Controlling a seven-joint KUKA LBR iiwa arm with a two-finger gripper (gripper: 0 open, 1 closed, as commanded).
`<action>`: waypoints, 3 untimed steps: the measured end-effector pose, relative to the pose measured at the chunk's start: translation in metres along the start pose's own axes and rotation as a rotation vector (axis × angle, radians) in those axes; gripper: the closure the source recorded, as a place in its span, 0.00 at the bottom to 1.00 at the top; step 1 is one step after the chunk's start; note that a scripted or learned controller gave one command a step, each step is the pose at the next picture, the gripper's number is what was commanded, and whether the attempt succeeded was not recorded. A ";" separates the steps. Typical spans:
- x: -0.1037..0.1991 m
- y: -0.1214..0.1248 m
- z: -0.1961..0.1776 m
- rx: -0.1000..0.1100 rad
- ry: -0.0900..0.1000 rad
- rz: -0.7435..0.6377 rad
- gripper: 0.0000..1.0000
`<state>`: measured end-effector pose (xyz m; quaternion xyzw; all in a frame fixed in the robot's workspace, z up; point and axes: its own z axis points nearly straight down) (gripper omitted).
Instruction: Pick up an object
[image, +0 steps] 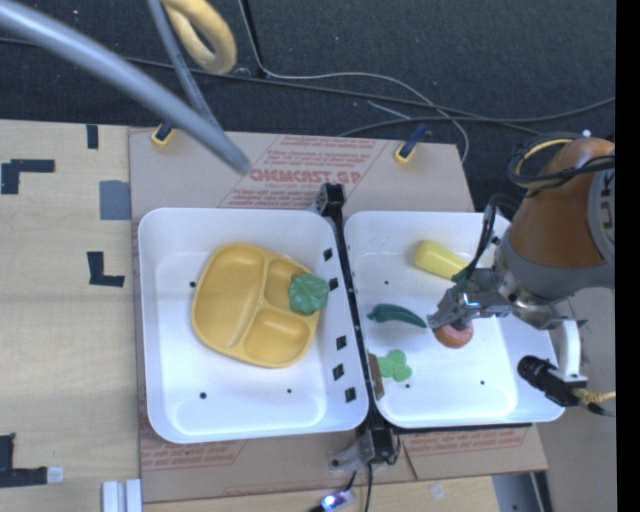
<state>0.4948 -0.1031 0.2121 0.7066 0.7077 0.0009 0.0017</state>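
Observation:
My gripper (453, 312) hangs over the right bin (500, 400), directly above a small red-orange round thing (456, 337) and touching or nearly touching its top. A dark green pepper-like piece (397, 316) lies just left of the gripper. A yellow block (438, 259) rests towards the bin's back, and a light green leafy piece (395, 366) sits near the bin's left wall. The arm's grey and orange wrist (560, 230) covers the bin's right side.
The left bin (170, 400) holds a yellow divided plate (240, 310) with a green leafy piece (307, 293) on its right rim. A black divider (345, 310) runs between the bins. Cables cross the dark floor behind the bench.

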 end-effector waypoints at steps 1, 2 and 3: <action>0.052 0.010 0.009 0.005 0.002 -0.004 1.00; 0.099 0.024 -0.004 0.004 0.002 -0.005 1.00; 0.153 0.024 -0.001 0.007 0.002 -0.005 1.00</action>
